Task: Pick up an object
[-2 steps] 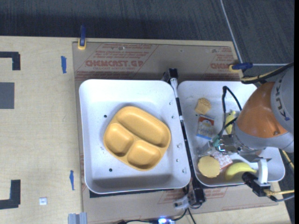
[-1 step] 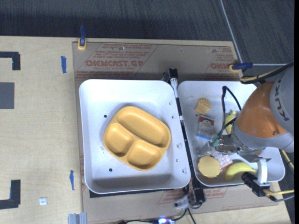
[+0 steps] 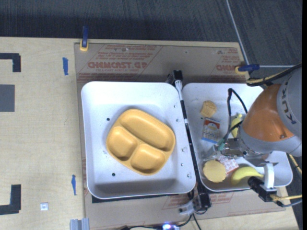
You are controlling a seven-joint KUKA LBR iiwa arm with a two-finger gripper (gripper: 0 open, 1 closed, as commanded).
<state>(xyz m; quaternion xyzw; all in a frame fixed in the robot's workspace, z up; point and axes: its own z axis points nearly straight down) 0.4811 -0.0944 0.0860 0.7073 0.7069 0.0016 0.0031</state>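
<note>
My gripper (image 3: 225, 153) low in right bin (image 3: 194, 128), over clutter near banana (image 3: 244, 174); finger state unreadable.

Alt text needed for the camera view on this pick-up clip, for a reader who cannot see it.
A grey arm with an orange band reaches from the right into the right white bin, above a banana, a round yellow item and small packets. The left white bin holds a yellow three-compartment tray.
</note>
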